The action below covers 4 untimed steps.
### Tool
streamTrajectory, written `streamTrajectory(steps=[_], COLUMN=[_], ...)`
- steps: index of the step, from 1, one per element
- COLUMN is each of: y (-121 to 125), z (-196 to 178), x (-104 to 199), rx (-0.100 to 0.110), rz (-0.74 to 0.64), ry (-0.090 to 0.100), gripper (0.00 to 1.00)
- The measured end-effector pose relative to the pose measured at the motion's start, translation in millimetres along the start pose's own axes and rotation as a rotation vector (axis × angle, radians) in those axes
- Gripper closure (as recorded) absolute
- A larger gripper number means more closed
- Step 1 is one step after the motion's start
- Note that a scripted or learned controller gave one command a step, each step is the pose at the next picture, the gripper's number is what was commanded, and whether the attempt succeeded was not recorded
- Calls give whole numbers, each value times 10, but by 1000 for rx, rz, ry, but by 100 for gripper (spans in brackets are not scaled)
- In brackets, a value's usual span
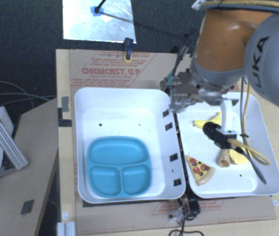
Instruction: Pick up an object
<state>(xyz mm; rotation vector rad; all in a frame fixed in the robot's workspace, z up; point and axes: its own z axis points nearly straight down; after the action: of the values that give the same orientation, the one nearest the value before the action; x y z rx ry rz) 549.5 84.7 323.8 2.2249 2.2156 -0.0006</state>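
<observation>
The right bin (228, 186) holds a toy pizza slice (200, 169) near its front left. A tan cone-shaped piece (224, 158) lies next to a yellow piece (238, 156) in the bin's middle. Another yellow piece (215, 118) lies further back, partly hidden by the arm. My gripper (176, 102) hangs over the back left corner of the right bin, close to the wall shared by the two bins. It is well apart from the pizza slice. The wrist hides what lies under it.
The left bin (119, 107) carries a blue divided plate (119, 165) in its front half. The big grey and orange arm (228, 38) covers the back of the right bin. Flat cardboard (109, 70) lies behind the bins.
</observation>
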Motion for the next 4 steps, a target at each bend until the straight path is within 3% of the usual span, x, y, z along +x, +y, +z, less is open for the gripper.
streamTrajectory(steps=[1,2,3,4], y=[96,-657,-620,-620], z=[428,22,-683,-754], x=[783,749,409,432], rx=[3,0,-9,-6], rz=[-14,-10,-2,-10], ry=[4,4,4,3], gripper=[100,100,100,100])
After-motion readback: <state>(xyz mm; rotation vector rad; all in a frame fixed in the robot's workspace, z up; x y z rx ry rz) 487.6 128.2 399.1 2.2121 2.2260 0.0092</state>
